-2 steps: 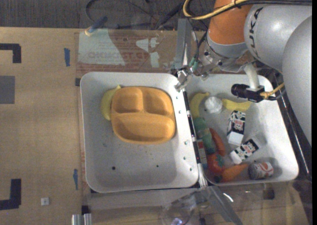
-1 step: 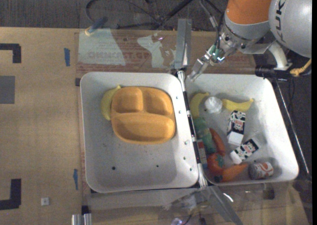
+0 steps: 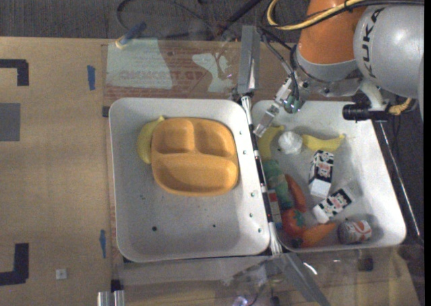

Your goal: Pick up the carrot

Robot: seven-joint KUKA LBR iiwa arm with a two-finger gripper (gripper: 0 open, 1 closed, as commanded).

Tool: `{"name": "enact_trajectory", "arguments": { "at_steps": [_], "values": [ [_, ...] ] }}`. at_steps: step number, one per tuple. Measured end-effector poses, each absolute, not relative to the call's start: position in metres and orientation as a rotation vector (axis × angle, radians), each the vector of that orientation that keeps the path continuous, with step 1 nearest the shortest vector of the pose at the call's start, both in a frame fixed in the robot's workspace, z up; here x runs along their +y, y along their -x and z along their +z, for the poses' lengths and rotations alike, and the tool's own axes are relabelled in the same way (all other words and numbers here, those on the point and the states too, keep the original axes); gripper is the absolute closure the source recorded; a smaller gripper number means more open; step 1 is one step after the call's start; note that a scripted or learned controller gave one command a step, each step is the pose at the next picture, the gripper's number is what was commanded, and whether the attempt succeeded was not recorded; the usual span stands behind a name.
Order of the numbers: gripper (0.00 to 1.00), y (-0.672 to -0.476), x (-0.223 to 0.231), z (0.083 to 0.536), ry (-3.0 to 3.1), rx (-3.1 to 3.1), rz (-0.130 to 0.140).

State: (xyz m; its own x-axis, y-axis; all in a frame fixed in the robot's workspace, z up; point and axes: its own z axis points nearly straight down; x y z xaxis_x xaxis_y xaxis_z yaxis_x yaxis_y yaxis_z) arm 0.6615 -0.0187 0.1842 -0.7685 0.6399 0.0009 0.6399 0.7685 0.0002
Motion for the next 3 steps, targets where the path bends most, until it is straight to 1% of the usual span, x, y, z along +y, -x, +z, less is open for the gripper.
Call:
{"name": "enact_trajectory", "arguments": {
  "at_steps": [1,2,3],
  "values": [
    [0.0,-0.661,0.015,0.185,0.858,-3.022,-0.001],
    [0.0,-0.661,0.015,0.185,0.858,-3.022,-0.001],
    [0.0,-0.659,0.035,0.185,0.423,-3.113,-0.002]
  ]
}}
